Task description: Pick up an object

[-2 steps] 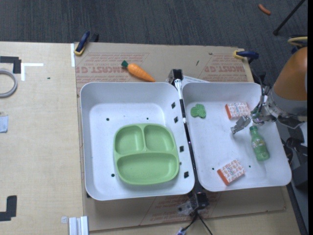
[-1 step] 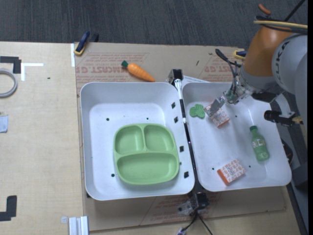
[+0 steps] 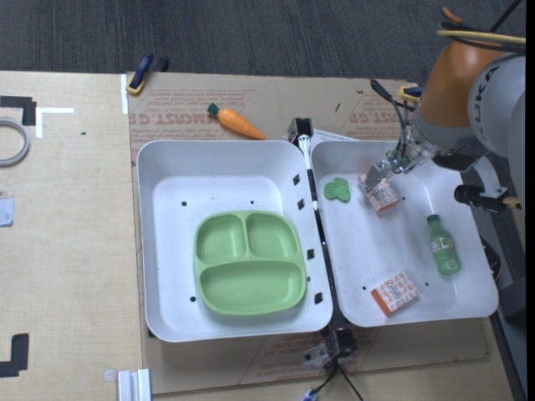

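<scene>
Small red-and-white carton [image 3: 381,195] lies tilted in the right bin [image 3: 468,303], toward its 11 o'clock corner. Gripper [image 3: 383,171] sits directly over the carton's upper end, at or touching it; contact not certain, and how far it is spread cannot be told from this angle. Carton rests on the bin floor, not lifted.

Just at 9 o'clock of the carton: green leafy toy [image 3: 338,190], near the bin's left wall, apart from the carton. At 4 o'clock of the carton, well apart: green bottle [image 3: 443,245] lying on its side, cap toward 12 o'clock. At 6 o'clock, near the bin's front edge: second orange-and-white carton [image 3: 394,293], tilted.

Arm [image 3: 468,90] enters from 3 o'clock, orange band above the wrist.

Left bin [image 3: 167,174] holds a green divided plate [image 3: 249,262], three compartments, toward the 5 o'clock part.

On the tabletop [image 3: 67,249] beyond the bins, at 12 o'clock of the left bin: toy carrot [image 3: 235,121] lying on cardboard.
</scene>
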You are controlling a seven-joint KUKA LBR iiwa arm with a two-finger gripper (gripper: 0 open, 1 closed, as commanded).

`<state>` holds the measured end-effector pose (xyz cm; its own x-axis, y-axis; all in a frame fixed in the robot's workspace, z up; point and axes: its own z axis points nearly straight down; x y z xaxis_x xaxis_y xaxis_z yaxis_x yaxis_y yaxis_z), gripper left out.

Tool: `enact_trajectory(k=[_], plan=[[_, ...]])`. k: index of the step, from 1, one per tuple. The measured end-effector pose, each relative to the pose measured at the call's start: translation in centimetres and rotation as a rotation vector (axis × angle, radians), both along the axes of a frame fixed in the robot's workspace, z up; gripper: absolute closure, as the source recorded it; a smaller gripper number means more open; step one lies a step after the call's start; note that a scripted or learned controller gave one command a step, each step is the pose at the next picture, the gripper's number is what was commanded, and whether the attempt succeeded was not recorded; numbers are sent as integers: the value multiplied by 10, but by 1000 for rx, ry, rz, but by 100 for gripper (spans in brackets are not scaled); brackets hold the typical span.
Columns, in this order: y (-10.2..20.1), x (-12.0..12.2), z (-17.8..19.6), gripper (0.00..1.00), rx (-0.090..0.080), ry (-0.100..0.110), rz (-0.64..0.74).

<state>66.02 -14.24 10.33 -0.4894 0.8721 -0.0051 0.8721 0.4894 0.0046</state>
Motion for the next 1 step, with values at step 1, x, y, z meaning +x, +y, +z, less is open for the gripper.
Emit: enact_trajectory(k=[1], plan=[[76,-1,112,100,1,5,63]])
